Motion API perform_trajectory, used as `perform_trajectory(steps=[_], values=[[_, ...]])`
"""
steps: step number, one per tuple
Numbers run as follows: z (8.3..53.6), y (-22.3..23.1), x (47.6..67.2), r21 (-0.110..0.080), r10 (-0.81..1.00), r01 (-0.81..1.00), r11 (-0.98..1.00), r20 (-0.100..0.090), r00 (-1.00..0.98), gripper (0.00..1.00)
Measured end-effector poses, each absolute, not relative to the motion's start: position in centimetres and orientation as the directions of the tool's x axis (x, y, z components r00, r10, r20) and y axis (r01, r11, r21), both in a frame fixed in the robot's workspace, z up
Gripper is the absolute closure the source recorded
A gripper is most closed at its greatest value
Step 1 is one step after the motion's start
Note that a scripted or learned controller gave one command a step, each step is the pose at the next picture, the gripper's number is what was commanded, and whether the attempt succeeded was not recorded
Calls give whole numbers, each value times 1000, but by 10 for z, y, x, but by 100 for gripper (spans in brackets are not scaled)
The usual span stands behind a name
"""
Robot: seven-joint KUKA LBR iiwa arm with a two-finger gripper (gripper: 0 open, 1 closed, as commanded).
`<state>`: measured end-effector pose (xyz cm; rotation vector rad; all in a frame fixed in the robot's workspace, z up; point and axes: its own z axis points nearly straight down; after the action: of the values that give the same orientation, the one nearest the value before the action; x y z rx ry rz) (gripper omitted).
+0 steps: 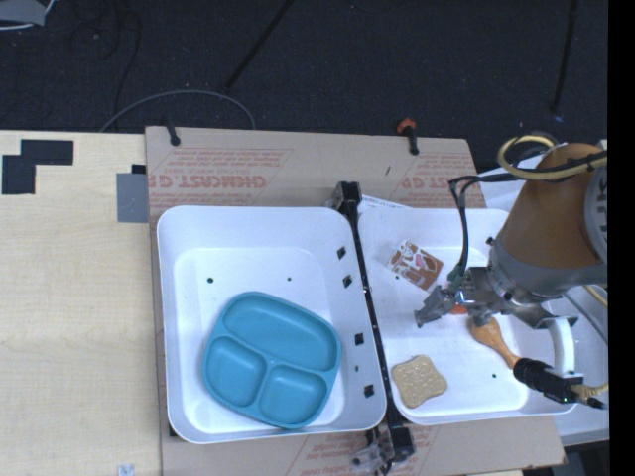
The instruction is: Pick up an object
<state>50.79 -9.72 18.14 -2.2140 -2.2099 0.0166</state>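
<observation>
Count, by kind:
- shallow white plastic bins: 2, the left bin (184,266) and the right bin (476,393)
- light-blue plastic plate with three compartments (270,357): 1
- small brown-and-white printed packet (415,263): 1
- tan toast-shaped slice (418,380): 1
- tan wooden spoon (493,338): 1, partly covered

4 loose items total.

Right white bin (461,370): below the jaws.
Left white bin (248,256): left of the jaws, adjoining.
Black divider strip (359,286): between bins.
Cardboard sheet (298,167): under both bins.
Pale wooden counter (69,315): far left of the jaws.
</observation>
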Motion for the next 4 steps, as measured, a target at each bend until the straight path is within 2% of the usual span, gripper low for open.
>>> perform_trajectory(steps=[1,2,3,4], values=[[188,-97,511,-4,1000,1000,0,1,0,0],[125,-96,513,-9,1000,1000,1,2,-1,0],[86,-95,512,-4,1000,1000,0,1,0,0],[98,-97,513,-3,1000,1000,-7,2,7,100]])
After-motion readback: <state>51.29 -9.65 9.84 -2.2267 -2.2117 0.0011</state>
